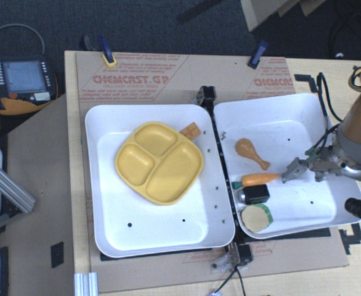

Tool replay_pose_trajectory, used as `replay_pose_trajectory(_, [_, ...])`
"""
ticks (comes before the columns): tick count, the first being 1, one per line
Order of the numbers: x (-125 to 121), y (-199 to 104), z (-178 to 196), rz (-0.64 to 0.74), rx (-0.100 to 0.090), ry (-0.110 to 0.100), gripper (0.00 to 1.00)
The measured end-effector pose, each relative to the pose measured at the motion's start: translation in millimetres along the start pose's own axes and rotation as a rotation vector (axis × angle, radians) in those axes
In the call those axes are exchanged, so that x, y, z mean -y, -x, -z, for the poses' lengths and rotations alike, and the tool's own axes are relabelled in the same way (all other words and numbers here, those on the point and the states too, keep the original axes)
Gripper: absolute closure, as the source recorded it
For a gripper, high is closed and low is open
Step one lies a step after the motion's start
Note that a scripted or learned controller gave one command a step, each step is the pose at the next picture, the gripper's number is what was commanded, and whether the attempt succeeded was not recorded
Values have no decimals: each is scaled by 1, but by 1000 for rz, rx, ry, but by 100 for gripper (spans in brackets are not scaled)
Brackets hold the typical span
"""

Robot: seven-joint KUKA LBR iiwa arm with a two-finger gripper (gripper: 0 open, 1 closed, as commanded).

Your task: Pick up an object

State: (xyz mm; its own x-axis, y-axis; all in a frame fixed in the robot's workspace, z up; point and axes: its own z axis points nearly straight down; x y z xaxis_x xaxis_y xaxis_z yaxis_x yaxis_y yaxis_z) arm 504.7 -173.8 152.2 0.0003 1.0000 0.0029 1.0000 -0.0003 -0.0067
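Note:
In the right bin (279, 113) lie a tan toy drumstick (252, 152), an orange carrot (260, 179), a small black block (255, 194) and a round cream and green piece (256, 217). My gripper (293, 171) reaches in from the right and hangs low over the bin floor. Its tip is just right of the carrot's end, and nothing shows in its grasp. The left bin (106, 214) bears a yellow divided plate (159, 163), with a small brown block (190, 131) at its upper right rim.
The grey arm with its orange band (358, 125) stands over the right bin's right edge. Black cables (323, 100) run down to the wrist. A black clamp (206, 95) sits where the bins meet at the back.

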Motion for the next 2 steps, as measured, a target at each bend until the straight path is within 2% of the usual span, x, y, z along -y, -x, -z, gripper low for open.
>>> replay_pose_trajectory(1, [-2,1,13,0,4,8,100])
replay_pose_trajectory(2, [-3,1,66,1,6,13,100])
